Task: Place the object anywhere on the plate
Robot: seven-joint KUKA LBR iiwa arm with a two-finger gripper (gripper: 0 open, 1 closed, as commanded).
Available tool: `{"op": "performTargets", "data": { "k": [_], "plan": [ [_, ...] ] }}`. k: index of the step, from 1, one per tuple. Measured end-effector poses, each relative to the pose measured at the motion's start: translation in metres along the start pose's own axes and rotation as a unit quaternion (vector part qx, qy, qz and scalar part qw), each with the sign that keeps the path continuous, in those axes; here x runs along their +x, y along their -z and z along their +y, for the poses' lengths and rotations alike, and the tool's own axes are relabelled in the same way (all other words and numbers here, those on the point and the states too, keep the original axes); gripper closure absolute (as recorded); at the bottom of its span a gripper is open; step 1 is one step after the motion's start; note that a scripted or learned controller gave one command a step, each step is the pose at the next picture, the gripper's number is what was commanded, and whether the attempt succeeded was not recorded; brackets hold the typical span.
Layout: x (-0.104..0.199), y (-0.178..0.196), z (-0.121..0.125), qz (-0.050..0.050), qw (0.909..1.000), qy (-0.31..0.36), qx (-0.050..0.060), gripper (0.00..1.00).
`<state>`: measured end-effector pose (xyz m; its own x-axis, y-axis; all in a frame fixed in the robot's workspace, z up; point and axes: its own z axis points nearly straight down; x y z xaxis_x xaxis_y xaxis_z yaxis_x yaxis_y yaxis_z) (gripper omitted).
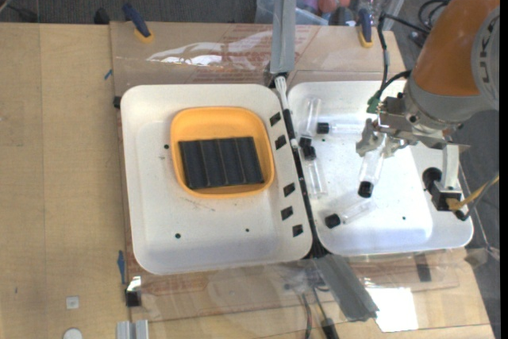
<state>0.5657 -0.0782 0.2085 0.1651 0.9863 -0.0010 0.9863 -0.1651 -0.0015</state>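
Tool (373, 145) hangs over right bin (413, 230); grip unclear, no writing legible.

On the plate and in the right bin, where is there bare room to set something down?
The plate has bare orange above the black slab and narrow strips at its sides. In the right bin, the lower right floor is bare, bordered by the tubes and the front rim. It is crowded around the gripper, where tubes lie scattered.

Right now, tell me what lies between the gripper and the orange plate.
In the camera view, between gripper and orange plate: clear tubes with black caps and the bins' shared rim.
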Motion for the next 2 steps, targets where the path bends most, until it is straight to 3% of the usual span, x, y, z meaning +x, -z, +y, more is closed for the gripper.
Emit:
{"op": "performTargets", "data": {
  "k": [1, 2],
  "plan": [
    [0.017, -0.024, 0.054, 0.000, 0.9900, 0.141, -0.002, 1.00],
    [0.049, -0.015, 0.074, 0.000, 0.9677, 0.252, -0.003, 1.00]
  ]
}}
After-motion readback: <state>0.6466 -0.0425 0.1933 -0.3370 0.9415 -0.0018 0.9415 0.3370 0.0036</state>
